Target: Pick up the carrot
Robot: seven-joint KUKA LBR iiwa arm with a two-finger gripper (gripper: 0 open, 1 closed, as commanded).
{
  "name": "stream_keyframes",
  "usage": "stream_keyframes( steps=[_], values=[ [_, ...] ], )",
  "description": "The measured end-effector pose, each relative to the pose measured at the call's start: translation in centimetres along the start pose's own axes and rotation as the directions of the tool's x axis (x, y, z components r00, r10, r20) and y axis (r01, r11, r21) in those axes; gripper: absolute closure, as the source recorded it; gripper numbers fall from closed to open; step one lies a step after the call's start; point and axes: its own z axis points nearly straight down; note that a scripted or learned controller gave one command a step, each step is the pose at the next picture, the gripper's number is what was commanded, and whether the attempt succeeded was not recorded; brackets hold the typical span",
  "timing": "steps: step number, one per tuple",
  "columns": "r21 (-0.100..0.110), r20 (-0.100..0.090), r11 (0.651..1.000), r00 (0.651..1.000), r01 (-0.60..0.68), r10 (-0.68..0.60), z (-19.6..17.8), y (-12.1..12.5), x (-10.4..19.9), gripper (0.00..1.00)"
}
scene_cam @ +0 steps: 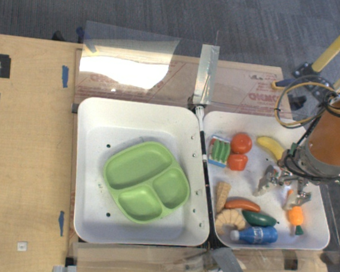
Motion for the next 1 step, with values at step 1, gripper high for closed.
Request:
stream_keyframes(
  steps=[1],
  values=[
    [0.006,0.021,0.999,0.998,0.053,-0.053,-0.2,1.85,2.31,0.0]
  ],
)
